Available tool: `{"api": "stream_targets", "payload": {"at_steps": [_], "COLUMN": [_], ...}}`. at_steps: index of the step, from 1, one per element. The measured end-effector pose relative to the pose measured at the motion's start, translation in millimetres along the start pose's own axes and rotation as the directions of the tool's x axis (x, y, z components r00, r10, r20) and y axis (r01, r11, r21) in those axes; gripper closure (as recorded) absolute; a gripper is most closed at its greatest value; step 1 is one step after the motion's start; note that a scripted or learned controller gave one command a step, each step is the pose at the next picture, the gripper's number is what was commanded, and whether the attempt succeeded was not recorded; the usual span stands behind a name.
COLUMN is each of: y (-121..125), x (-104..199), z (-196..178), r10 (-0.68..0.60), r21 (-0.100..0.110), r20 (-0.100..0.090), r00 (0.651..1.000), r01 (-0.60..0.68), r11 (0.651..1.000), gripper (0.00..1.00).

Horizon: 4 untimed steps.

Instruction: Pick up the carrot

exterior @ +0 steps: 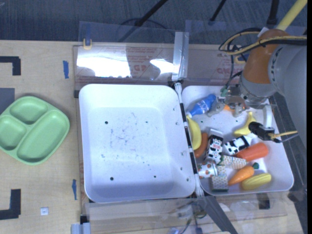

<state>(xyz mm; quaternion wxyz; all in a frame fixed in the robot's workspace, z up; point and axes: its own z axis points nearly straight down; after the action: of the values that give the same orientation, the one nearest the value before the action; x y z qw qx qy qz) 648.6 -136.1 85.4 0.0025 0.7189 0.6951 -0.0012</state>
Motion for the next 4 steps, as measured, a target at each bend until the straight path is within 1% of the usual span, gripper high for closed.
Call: {"api": "stream_targets", "payload": {"at_steps": [1, 2, 3, 4], "y": [20.9, -24.6, -72.1, -101.0], "x": [-58.0, -51.4, -17.2, -15.6], "z": [-59.2, -20.9, -9.2, -140.7], "r10": [-0.135, -0.004, 0.328, 0.488], "r21": [0.000, -0.030, -0.024, 0.006], "r20": [-0.004, -0.003, -0.008, -0.001], "r00": [0.991, 1.000, 0.945, 0.873], "r01": [0.135, 0.004, -0.328, -0.487], "r11": [0.991, 1.000, 0.944, 0.873], "gripper": [0.00, 0.00, 0.00, 0.00]}}
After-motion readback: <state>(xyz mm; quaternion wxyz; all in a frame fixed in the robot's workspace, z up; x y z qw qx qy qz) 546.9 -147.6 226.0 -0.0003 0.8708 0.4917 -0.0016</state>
